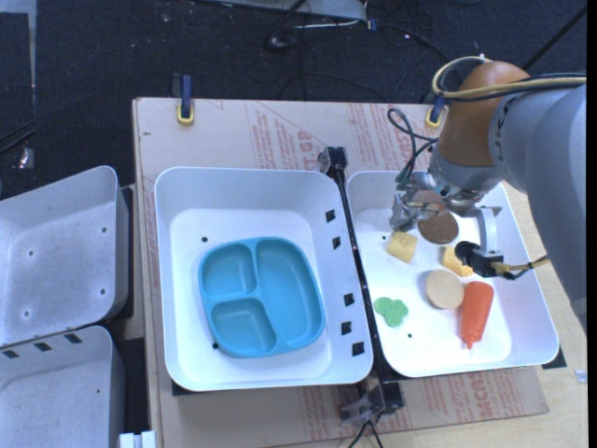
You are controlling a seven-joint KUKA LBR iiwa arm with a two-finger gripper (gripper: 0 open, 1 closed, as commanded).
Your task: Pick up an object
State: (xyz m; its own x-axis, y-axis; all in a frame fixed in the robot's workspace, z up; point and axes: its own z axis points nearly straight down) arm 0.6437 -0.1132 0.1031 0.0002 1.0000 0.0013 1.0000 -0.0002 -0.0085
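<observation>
- Blue plastic marks the left bin [177,278]: a three-compartment tray [261,295] lies flat in its middle, well apart from the action and no obstacle to it.
- Black divider hardware [347,250] runs between the two bins, with the right bin [532,343] just beyond it holding every loose piece.
- Green toy vegetable [392,311] rests near the right bin's left wall, toward the near side, apart from the rest.
- Pale yellow block [402,246] sits just below and left of the gripper [410,215], the closest candidate for a pick.
- Grey arm with its orange band [480,110] reaches in from the right and hangs the gripper low over the bin's far-left part; whether its fingers are apart or together cannot be told from this angle.
- Brown disc [437,228] lies beside the gripper, partly under the wrist, likely crowding any descent.
- Tan round piece [445,290], a yellow piece [456,259] under a black cable fitting [478,258], and an orange carrot [475,314] cluster to the right, near one another, leaving little free room there.
</observation>
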